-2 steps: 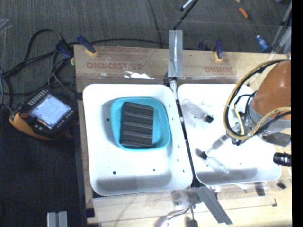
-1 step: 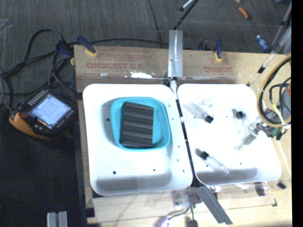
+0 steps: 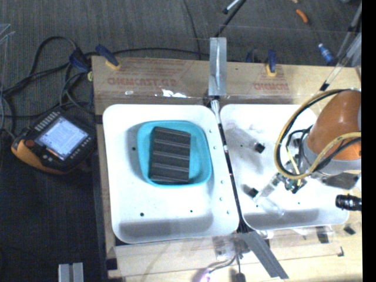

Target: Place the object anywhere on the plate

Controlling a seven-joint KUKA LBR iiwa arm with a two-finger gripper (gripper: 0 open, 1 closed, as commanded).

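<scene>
A wooden bench (image 3: 176,78) is standing on dark carpet, bearing two shallow white bins side by side, with a handheld control pendant (image 3: 56,140) glowing on the floor well off to the far side from where I am running the arm. The grey arm with its orange band (image 3: 338,128) is reaching into the right white bin (image 3: 305,216), and its two-finger gripper (image 3: 282,184) is hanging low over the bin floor amid a tangle of yellow and black cables.

Well away from the gripper, across the divider, the dark grey ribbed rectangular block (image 3: 170,154) is lying flat on the light blue plastic plate (image 3: 202,157) in the left white bin (image 3: 117,210), squarely within the plate's rim. Two small dark bits (image 3: 259,147) are sitting on the right bin's floor, one just beside the gripper and one a little beyond it.

I am judging the placing step as already met, since the block is resting on the plate and apart from the arm. What I am expecting next is only a clean lift clear of the bin, keeping the cables off the walls. I cannot tell how far the gripper is parted; the cabling and blur are masking it, and I am seeing nothing held there.
</scene>
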